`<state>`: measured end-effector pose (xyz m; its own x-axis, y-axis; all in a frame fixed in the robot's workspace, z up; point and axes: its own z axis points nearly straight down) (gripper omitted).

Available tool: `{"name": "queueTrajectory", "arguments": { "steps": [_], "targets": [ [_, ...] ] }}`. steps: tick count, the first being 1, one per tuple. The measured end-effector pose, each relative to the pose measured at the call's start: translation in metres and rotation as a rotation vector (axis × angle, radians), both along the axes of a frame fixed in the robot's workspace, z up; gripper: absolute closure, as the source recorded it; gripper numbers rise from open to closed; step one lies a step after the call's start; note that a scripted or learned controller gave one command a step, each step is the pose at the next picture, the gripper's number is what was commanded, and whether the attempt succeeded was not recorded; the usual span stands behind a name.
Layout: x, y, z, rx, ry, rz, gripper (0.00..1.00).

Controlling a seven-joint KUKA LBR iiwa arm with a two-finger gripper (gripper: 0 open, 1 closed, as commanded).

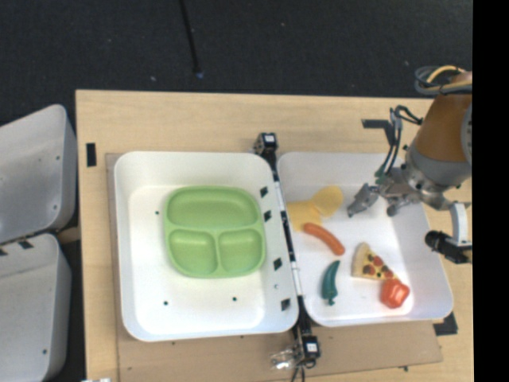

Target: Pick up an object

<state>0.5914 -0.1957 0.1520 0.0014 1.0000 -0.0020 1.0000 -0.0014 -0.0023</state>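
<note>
The gripper [380,199] hangs over the upper part of the right bin [425,289], its two dark fingers [362,200] spread apart with nothing between them. Behind it the grey wrist rises into the orange band of the arm [442,134], which comes in from the right.

Just to the left of the fingers lies a yellow toy [316,205], a soft-looking lumpy piece; from where I stand I can't make out what food it is meant to be. Below it an orange sausage-like piece [324,238] lies at a slant. Further down sit a dark green pepper [330,282], a pizza slice [370,263] with red dots, and a red pepper [394,293] just beside the slice's lower right corner. All of these rest on the bin floor, apart from the gripper.

The left bin [143,309] holds a light green divided plate [214,230] with three compartments. Both bins sit on a wooden bench [183,118]. I can read no brand, label or writing on anything here.
</note>
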Motion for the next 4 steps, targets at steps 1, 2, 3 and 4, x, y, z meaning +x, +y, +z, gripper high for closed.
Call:
{"name": "queueTrajectory", "arguments": {
  "steps": [1, 2, 3, 4],
  "targets": [
    [0.001, -0.001, 0.014, -0.001, -0.007, -0.001, 1.00],
    [0.002, -0.001, 0.079, -0.001, -0.010, 0.004, 1.00],
    [0.003, -0.002, 0.086, 0.001, -0.005, 0.005, 1.00],
    [-0.004, 0.043, 0.079, 0.002, -0.003, 0.006, 1.00]
  ]
}}
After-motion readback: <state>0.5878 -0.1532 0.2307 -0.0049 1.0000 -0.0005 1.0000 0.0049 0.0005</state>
